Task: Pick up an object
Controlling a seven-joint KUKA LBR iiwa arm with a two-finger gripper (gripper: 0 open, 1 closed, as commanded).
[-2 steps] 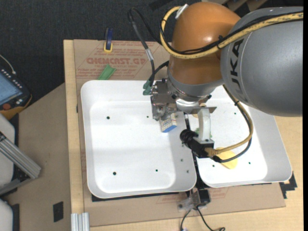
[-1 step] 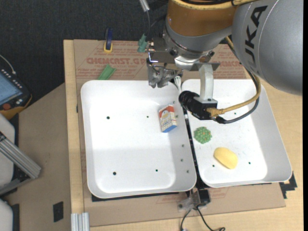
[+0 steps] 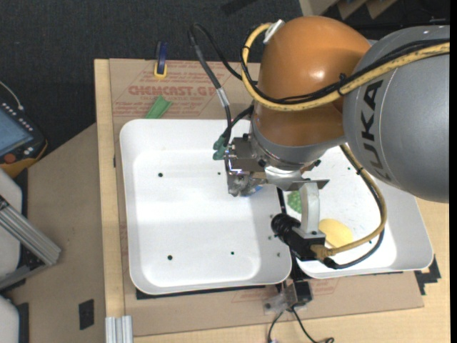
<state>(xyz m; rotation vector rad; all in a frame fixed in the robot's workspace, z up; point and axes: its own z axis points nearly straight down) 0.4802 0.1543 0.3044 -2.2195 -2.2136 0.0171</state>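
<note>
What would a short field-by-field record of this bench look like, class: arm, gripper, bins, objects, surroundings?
arm: grey KUKA arm with orange band, reaching in from the right
gripper: gripper low over the left bin's right side
left bin: white left bin, small dark dots on its floor
right bin: right bin, partly covered by the arm
objects: yellow object and green object in the right bin
surroundings: cardboard sheet beneath the bins

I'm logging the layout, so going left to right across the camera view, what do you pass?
Green strip on the cardboard → left white bin → gripper → yellow object in the right bin → right white bin's far edge.
</note>
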